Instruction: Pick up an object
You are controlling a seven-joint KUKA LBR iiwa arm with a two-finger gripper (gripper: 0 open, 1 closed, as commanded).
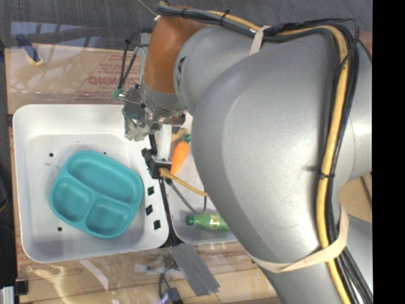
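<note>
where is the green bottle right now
In the camera view, the green bottle lies on its side in the right bin, near its lower edge, below the carrot and partly tucked under the grey arm.

Reaches in from the right with a single grey KUKA iiwa arm point(272, 138), its bulky rounded link filling the right and near part of the scene. Curves over at the far side and runs left into the orange band point(163, 56), set far and left of centre. Narrows below the band into the wrist point(158, 103), pointed downward and a little toward the near left. Ends in the two-finger gripper point(136, 126), a grey metal head just near-left of the wrist. Carries a black-and-yellow cable bundle point(338, 106) down the right flank of the large link and along its far edge, bound there by a pale strap point(256, 40).
</note>
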